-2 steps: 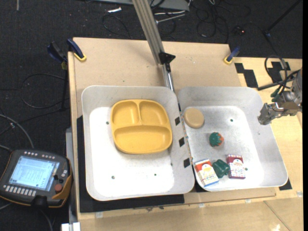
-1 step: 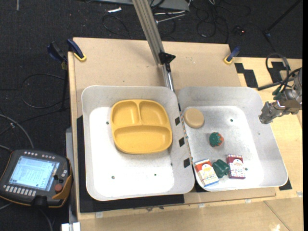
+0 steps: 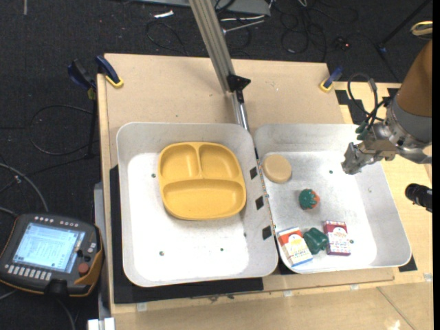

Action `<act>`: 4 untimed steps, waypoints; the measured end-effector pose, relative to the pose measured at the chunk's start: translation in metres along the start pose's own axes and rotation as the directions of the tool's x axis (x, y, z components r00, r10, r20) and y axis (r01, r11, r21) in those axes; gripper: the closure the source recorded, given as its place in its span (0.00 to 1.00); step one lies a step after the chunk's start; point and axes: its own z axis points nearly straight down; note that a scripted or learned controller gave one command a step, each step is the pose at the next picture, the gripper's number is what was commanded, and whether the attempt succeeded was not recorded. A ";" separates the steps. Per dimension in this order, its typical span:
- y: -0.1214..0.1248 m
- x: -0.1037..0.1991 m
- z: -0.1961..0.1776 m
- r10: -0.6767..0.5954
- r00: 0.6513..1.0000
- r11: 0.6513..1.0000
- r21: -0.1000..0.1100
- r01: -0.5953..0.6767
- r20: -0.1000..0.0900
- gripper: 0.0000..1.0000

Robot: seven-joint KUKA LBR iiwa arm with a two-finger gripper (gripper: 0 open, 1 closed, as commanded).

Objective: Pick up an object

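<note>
1. The gripper (image 3: 352, 161) hangs over the right bin (image 3: 371, 205), near its far right edge, at the end of the grey arm (image 3: 412, 115) with its orange band; whether it is clenched or released cannot be told from this angle.
2. Nothing shows between its tips.
3. In the right bin a tan round disc (image 3: 278, 168) lies near the far left corner.
4. A small red and green ball (image 3: 309, 199) (it looks like a toy fruit) sits near the bin's middle.
5. Along the near edge lie a white and red carton (image 3: 295, 246), a dark green block (image 3: 316, 239) touching it, and a red box (image 3: 337, 238) just beside that.
6. The left bin (image 3: 137, 253) carries a yellow divided plate (image 3: 202, 180) toward its far right part.
</note>
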 end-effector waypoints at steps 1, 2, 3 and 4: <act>0.013 0.053 -0.007 -0.002 1.000 1.000 -0.002 0.002 0.000 1.00; 0.029 0.105 -0.012 -0.002 1.000 1.000 -0.002 0.002 0.000 1.00; 0.039 0.163 -0.014 -0.002 1.000 1.000 -0.001 0.002 0.000 1.00; 0.052 0.215 0.007 -0.002 1.000 1.000 0.001 0.002 0.000 1.00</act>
